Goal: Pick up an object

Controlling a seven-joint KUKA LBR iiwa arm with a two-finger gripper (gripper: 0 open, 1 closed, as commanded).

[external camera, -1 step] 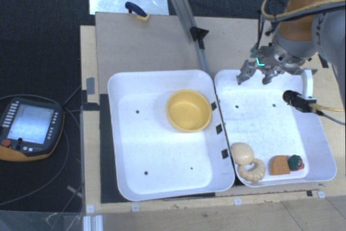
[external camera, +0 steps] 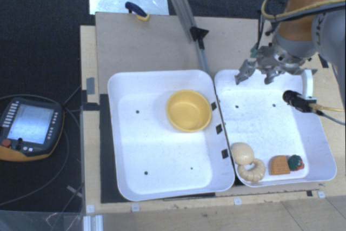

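Observation:
A yellow bowl (external camera: 188, 110) sits in the left bin (external camera: 130, 132), toward its upper right. In the right bin (external camera: 270, 116), near the front edge, lie a cream egg-shaped object (external camera: 241, 152), a beige ring (external camera: 252, 170) touching it, and an orange piece with a dark green end (external camera: 285, 164). My gripper (external camera: 253, 76) hangs over the back left corner of the right bin, far from all these objects. Its two fingers (external camera: 239, 77) are spread apart with nothing between them.
A slanted metal pole (external camera: 184, 5) with a black clamp crosses the bench behind the bins. A black cylinder with a cable (external camera: 296, 100) sticks out by the right bin's right wall. A teach pendant (external camera: 28, 127) lies on the floor at left.

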